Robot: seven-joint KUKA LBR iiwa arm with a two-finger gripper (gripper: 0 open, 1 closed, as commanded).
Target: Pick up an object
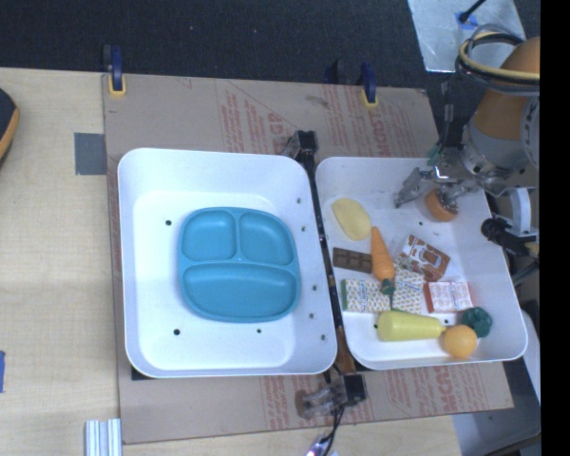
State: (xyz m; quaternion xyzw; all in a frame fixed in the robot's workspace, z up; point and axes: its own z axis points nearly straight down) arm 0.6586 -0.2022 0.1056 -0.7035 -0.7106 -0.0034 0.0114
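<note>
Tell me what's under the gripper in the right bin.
A small orange object sits beneath the gripper, near the right bin's far wall. The fingers cover its top, so its shape is unclear.

- arm (499, 112) is grey with a fat orange band above the wrist
- black cable loops around the orange part
- gripper (435, 183) is bare silvery metal, thin splayed fingers
- dark bracket sits on its near side

Left bin (138, 255) holds a plate (238, 262) at its middle. Right bin (513, 302) holds food crowded toward its front, and the gripper (435, 186) hangs over its back edge.
</note>
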